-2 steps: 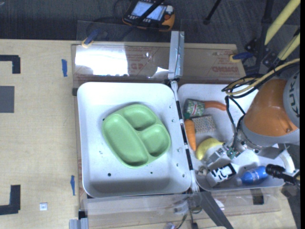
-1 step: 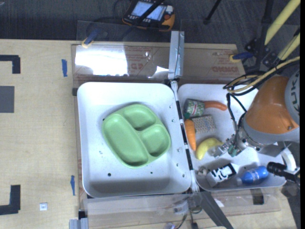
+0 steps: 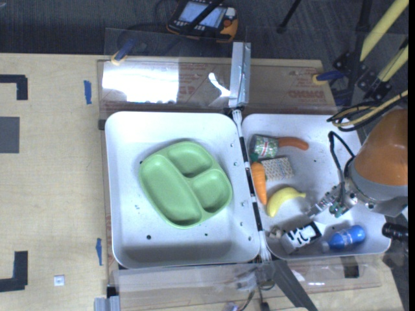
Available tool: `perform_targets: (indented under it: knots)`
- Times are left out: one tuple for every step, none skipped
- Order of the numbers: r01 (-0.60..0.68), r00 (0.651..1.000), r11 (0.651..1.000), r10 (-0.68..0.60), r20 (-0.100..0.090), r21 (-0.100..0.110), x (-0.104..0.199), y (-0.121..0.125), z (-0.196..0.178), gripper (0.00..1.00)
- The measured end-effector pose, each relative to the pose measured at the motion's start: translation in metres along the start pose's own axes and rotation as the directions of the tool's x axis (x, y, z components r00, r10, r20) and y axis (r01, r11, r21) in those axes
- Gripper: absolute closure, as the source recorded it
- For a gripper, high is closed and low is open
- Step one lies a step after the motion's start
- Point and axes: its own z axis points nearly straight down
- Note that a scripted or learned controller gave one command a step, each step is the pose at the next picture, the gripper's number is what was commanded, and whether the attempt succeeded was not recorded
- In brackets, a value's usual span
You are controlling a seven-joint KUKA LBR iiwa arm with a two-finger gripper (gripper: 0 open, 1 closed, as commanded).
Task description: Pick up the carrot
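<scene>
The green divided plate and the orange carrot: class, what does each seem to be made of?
The green three-compartment plate looks like moulded plastic with a matte finish: uniform colour, soft rounded ridges. The orange carrot is probably toy plastic: smooth, even colour, though the view is too small to be sure.

The carrot [image 3: 259, 181] is a small orange piece, thick at its upper end and tapering toward the lower one, lying flat on the floor of the right-hand bin. It runs lengthwise close along that bin's left wall, near the divide between the two bins. Nothing grips it.
</scene>
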Motion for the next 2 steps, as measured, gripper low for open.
perform_targets:
  knots:
    - [-0.233, 0.972, 0.972, 0.233, 0.005, -0.001, 0.044, 0.017, 0.000, 1.00]
    - [-0.235, 0.972, 0.972, 0.235, -0.003, 0.012, 0.113, 0.057, -0.095, 1.00]
